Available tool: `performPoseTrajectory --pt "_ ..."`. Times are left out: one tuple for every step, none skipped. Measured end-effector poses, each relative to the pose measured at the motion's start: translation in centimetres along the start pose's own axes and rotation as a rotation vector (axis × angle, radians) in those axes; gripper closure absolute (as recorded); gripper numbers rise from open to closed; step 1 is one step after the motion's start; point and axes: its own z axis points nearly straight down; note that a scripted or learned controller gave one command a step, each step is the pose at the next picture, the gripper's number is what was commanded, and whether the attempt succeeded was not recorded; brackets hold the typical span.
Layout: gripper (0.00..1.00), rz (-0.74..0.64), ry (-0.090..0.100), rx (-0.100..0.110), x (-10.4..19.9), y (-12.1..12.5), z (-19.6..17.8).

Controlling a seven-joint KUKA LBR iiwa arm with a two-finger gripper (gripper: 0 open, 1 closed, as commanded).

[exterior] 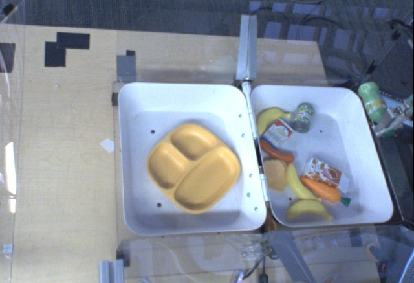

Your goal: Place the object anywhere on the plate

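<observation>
A yellow plate (194,166) with three compartments lies in the left white bin (136,146), and nothing rests on it. The right bin (365,158) holds the loose items. At its back are a banana (268,117), a small tin can (302,117) and a red, white and blue carton (279,134). Below those come a reddish sausage (277,152), a tan round piece (276,175) and a second banana (296,183). A red carton (323,173), an orange carrot (321,190) and a third banana (309,209) sit toward the front.
A green bottle-like object (370,99) sits just outside the right bin's far right corner, beside some grey hardware (394,116). A metal divider (246,55) runs between the bins at the back. Light wooden bench top (58,146) stretches left of the bins.
</observation>
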Motion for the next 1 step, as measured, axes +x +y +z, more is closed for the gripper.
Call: performPoseTrajectory --pt "1.0 -0.016 0.003 0.003 6.14 3.16 13.54"
